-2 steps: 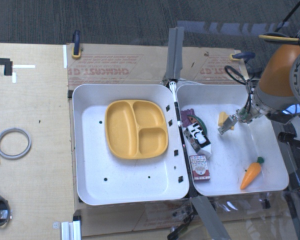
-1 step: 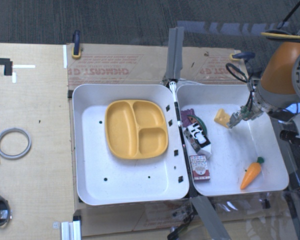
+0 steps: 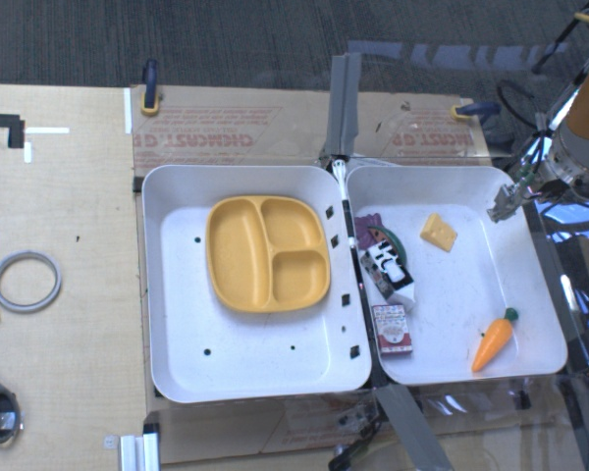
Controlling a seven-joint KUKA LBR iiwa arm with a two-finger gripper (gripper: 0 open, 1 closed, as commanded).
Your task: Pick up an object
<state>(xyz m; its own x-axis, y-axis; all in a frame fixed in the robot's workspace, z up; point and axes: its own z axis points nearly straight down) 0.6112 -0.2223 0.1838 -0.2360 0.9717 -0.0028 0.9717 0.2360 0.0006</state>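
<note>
- Nearest you, at the front of the right bin (image 3: 545, 292), a toy carrot (image 3: 492, 344) lies on a slant with its green top toward the right wall, open floor all around it; you would likely find it the easiest object to pick.
- Just left of it, a small red-and-white packet (image 3: 392, 329) lies flat against the bin's left wall, a spot that looks awkward for a grasp from above.
- Beyond the packet, a black-and-white wrapped item (image 3: 387, 266) lies touching a purple and green item (image 3: 372, 231), the two crowded along the same wall; what each one is you cannot tell from here.
- Toward the back of that bin, a yellow wedge like toy cheese (image 3: 438, 233) sits alone, well apart from the rest.
- In the left bin (image 3: 167, 292), a yellow divided plate (image 3: 268, 253) with three compartments lies face up near the middle, nothing in its compartments.
- Above the right bin's far right corner, the hand (image 3: 507, 202) hovers at the rim, touching no object and holding nothing you can see; whether it is wide or narrow you cannot tell.
- On the table to the left, a grey tape ring (image 3: 24, 282) lies outside both bins.
</note>
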